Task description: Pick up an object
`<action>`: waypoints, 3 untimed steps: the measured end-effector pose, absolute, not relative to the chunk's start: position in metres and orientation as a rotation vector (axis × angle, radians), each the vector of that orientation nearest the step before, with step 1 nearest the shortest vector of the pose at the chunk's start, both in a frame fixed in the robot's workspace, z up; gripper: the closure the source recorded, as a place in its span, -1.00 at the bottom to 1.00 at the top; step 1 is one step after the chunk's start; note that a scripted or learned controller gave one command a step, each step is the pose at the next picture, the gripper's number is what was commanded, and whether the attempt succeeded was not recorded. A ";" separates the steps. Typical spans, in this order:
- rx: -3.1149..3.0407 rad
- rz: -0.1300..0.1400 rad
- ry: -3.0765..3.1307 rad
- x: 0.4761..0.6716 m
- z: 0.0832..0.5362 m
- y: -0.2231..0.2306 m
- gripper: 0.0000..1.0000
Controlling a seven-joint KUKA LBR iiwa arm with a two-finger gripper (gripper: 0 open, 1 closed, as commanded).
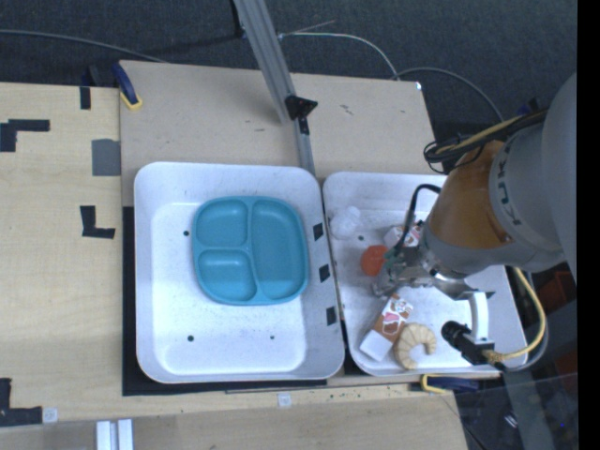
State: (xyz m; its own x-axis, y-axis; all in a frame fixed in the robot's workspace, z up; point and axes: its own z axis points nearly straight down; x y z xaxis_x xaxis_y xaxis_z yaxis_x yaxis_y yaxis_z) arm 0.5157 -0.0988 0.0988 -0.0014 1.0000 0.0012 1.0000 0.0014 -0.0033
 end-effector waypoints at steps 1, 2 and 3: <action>-2.223 -0.002 -2.223 0.520 0.145 -0.107 1.00; -2.223 -0.002 -2.223 0.515 0.190 -0.112 1.00; -2.223 -0.004 -2.227 0.513 0.252 -0.115 1.00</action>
